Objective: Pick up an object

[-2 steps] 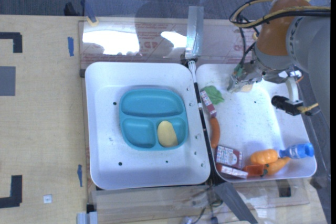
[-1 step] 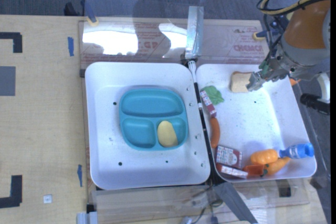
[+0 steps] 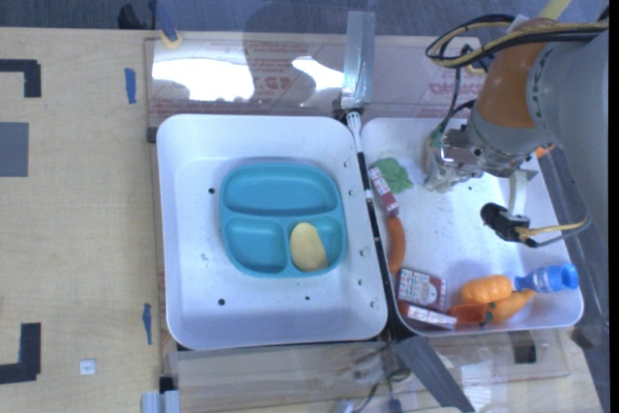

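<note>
Jaws [image 3: 443, 171] low over right bin [image 3: 455, 237] | opening: cannot tell, view blurred | nothing seen between them

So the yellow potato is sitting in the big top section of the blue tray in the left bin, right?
Not quite. The camera view shows the yellow potato in the lower right small section of the blue tray, not the big top one. The tray is in the left bin.
</note>
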